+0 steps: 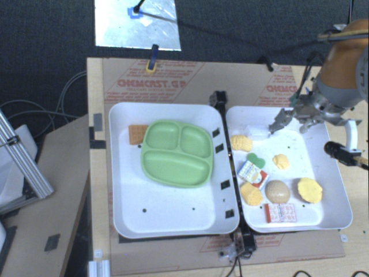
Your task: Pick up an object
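Observation:
My gripper [290, 126] hangs over the far part of the right bin [333, 172], its fingers spread and nothing between them. Below and to its left lie several small food toys: a yellow ridged piece [241, 142], a small yellow lump [281, 161], a green and white packet [252, 170], an orange-yellow piece [251, 194], a beige round bun [277, 191], a yellow disc [309, 190] and a red and white packet [281, 213]. None of them touches the gripper.
The left bin [124, 172] holds a green divided plate [176, 153] with a brown cracker [136, 134] at its far left edge. A black divider with clips [226, 154] runs between the bins. The arm's grey and orange wrist [345, 62] stands at the right.

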You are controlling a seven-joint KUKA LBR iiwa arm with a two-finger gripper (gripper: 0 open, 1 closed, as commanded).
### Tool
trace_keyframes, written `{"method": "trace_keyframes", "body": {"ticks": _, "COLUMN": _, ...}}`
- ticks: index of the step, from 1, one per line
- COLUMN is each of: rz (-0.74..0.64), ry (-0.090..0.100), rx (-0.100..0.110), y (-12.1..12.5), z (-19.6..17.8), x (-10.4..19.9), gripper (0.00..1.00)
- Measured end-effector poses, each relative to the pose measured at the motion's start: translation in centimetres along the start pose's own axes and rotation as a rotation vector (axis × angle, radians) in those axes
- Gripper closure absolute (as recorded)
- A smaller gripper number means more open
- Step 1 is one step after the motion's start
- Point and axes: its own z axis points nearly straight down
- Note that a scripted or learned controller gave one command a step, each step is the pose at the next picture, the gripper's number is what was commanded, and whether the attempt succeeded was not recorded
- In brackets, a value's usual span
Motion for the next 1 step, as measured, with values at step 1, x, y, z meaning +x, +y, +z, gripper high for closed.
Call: {"method": "trace_keyframes", "body": {"ticks": 1, "rz": -0.002, "ry": -0.002, "rx": -0.012, "y": 0.28, "z": -0.7, "x": 0.02, "gripper": 0.0}}
